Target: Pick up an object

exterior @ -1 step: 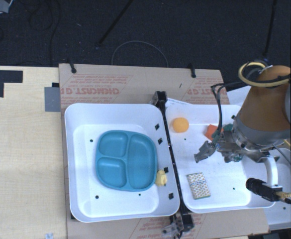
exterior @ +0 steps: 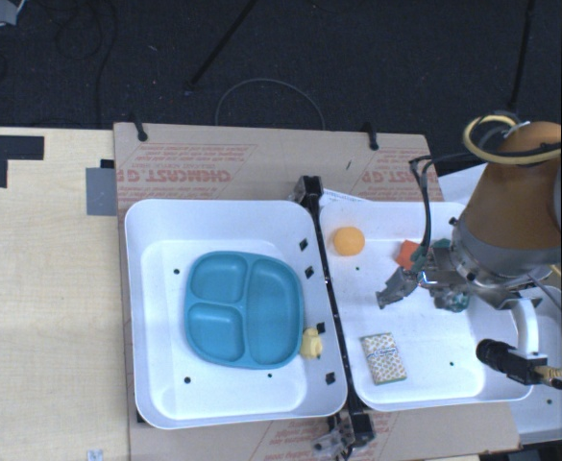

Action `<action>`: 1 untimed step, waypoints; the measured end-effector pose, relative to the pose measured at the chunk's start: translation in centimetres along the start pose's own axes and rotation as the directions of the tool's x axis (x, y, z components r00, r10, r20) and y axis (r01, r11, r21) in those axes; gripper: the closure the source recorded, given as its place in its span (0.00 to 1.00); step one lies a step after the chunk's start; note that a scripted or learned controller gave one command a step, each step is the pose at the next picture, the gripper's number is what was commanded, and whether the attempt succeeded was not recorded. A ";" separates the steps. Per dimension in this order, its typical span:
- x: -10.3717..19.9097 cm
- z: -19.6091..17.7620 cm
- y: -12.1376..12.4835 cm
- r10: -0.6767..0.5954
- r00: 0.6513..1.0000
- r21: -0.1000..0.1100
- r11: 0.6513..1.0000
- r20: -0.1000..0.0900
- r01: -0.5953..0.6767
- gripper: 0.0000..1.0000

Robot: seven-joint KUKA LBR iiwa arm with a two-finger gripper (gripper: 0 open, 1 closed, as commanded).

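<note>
Left bin (exterior: 156, 257): holds one blue divided plate (exterior: 242, 307) with three compartments, lying flat near the middle; one small yellow piece (exterior: 311, 343) sits just beside the plate's right rim, against the bin's right wall.
Right bin (exterior: 425, 377): holds one orange ball (exterior: 349, 241) near the upper left corner, one small red-orange object (exterior: 408, 253) to the ball's right, and one flat patterned packet (exterior: 383, 357) near the lower edge.
Tool (exterior: 396, 291): hangs low over the middle of the right bin, between ball and packet, close to the red-orange object; nothing can be seen between its fingers, and how far apart they stand cannot be told.
Arm (exterior: 511, 200): covers the bin's right side.
Divider: the two bins meet at a dark seam with clips (exterior: 311, 248) along it.
Open room: bare white floor lies left of the tool and between ball and packet; the left bin's rim area around the plate is bare.
Counter (exterior: 40, 305): pale wood at left, well apart from the bins.
</note>
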State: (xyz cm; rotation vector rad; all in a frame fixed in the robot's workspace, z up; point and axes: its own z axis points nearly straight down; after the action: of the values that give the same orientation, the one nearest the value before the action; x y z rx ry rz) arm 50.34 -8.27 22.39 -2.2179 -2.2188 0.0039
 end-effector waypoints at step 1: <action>-0.4 4.6 -0.5 0.001 1.000 0.005 1.000 -0.001 -0.001 0.00</action>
State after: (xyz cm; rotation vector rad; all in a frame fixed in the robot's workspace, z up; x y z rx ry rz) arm 49.80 -8.65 17.84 -2.2163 -2.2154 0.0082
